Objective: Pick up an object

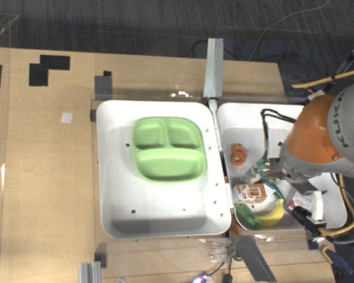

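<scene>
We read this as the approach step: the end effector (270,175), grip state unclear to us, hangs low in the right bin (248,119) beside the banana (273,214) and snack packet (252,193), so next comes a clean descent onto one.

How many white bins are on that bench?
2. The left bin holds a green divided plate; the right bin holds a small orange piece, a banana and other clutter, with the arm reaching in.

Dark grey carpet (135,10) fills the top of the frame; below it, a pale wooden bench (41,175) with black patches (47,68).
</scene>
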